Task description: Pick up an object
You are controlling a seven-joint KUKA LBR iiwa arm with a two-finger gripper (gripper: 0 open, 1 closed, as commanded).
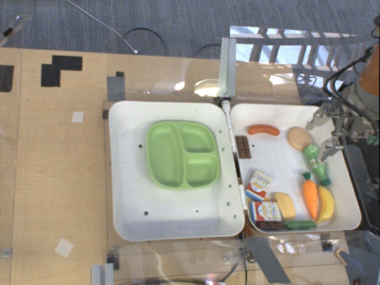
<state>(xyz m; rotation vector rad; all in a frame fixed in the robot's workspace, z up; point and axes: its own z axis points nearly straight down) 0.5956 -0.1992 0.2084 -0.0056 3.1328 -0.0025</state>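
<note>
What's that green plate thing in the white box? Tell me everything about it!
The green plate is a light green tray with rounded corners that looks like smooth plastic. It is split into three sections: one long section on the view's left, and two smaller ones stacked on the right. Nothing lies in any of them. It rests flat, turned slightly askew, near the middle of the left white bin, touching only the bin's floor. The toy food sits in the other bin, apart from it.
</note>
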